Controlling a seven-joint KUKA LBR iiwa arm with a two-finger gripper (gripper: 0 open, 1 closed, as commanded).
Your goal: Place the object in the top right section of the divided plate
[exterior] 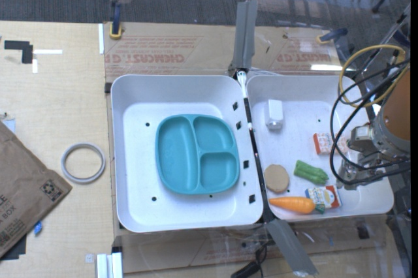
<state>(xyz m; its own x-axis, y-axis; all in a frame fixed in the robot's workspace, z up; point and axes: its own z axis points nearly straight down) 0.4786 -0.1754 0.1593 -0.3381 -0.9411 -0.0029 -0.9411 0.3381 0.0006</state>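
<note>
The teal divided plate (176, 186) lies in the left bin (130, 159); it has one long section on the left and two smaller ones on the right. The right bin (297, 107) holds a white block (275, 112), a red and white packet (321, 143), a green vegetable piece (310, 171), a tan round cookie (277, 178), an orange carrot (292, 204) and a small printed carton (324, 196). My gripper (358, 159) hangs at the right bin's right side, wrapped in black cables, just right of the green piece and the packet.
A grey tape ring (83, 162) and a cardboard box (23, 195) lie on the wooden bench to the left of the bins. A raised divider wall (247, 120) separates the two bins. Looping cables (356, 84) hang around the arm.
</note>
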